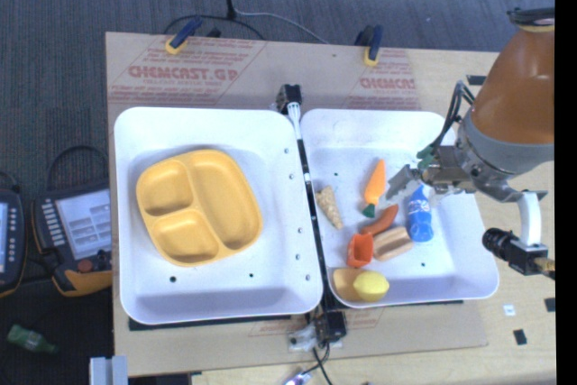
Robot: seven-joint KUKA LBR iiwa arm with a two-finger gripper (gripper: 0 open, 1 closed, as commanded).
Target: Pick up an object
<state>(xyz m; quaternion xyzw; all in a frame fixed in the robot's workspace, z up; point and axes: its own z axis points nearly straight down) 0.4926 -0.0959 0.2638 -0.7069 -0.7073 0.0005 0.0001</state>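
Lowest in my view, at the front edge of the right bin (469,288), sits a yellow lemon (370,286) on a tan round piece (343,281) that touches it. Behind these I log an orange cup (361,250), a hot dog (390,242) lying flat beside it, and a red chili (383,218) just above the hot dog. Further back stands a carrot (374,181), tilted, its green end near the chili. Close to the divider lies a pale corn cob (329,206), apart from the rest. A blue bottle (419,216) with a white cap lies just right of the hot dog, directly below the gripper (407,179). I see the gripper over the right bin, between the carrot and the bottle, with the arm (514,104) entering from the right. One metal finger tip points toward the carrot; whether the jaws are spread or closed I cannot tell, and I see nothing between them. Whether it touches the bottle cap I cannot tell either. Left bin (135,284): one yellow divided tray (198,205), three compartments, all bare, set left of centre. Both bins rest on a board (180,72).
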